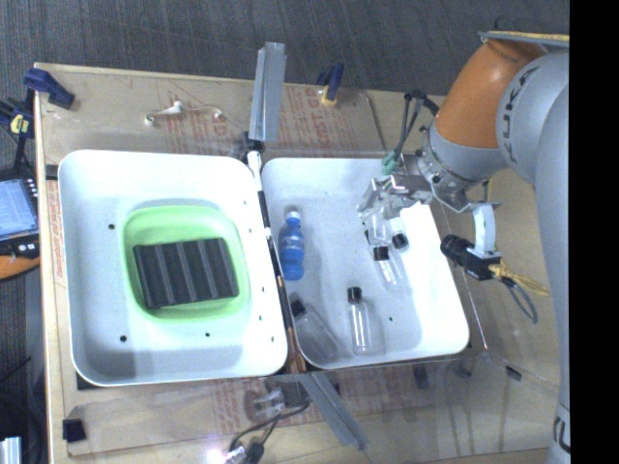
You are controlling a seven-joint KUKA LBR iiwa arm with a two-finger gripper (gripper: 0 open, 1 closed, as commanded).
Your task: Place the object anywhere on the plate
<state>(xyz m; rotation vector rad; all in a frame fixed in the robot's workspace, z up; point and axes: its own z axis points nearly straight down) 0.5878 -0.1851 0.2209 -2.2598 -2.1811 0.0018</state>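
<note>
A green plate [176,219] lies in the left bin [87,191], and a dark ridged block [184,270] rests across its middle. In the right bin [435,307], my gripper [384,226] hangs low over the upper right part. Just below it lies a small clear bottle with a black cap [388,262]. A blue bottle [291,247] lies near the bin's left wall. Two more clear bottles rest lower down, one [359,323] at the centre and one [315,331] toward the front left corner.
A metal bar [266,93] stands behind the seam between the bins. Blue clamps [331,80] grip the bench's back edge. Cables [513,283] trail at the right of the right bin. A screen [17,209] sits at the far left.
</note>
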